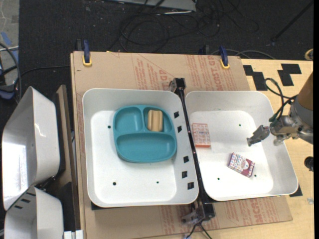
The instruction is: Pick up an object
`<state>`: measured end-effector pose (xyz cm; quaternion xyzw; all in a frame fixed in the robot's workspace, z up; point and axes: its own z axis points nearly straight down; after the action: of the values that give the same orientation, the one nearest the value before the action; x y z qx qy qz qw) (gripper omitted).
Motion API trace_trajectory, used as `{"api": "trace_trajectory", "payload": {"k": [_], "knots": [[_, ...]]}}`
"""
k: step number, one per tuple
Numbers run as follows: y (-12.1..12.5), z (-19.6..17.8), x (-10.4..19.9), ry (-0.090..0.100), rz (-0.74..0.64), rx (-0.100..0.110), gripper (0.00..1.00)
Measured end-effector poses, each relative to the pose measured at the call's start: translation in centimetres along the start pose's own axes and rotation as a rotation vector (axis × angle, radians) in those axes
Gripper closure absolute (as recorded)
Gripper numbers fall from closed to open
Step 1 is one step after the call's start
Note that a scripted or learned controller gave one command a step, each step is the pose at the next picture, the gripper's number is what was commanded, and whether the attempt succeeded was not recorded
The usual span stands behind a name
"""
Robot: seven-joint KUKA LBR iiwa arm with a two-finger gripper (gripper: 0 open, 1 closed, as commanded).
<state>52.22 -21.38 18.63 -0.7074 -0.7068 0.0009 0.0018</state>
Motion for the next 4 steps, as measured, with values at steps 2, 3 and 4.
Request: {"api": "trace_trajectory", "payload": {"k": [2,3,4], "knots": [[1.1,4.3,-0.1,-0.002,0.0,-0.005,1.0],[1.2,0.0,0.1,-0.003,-0.004,-0.008,1.0],[1.3,-2.0,0.1,-0.003,-0.004,-0.006,1.0]]}}
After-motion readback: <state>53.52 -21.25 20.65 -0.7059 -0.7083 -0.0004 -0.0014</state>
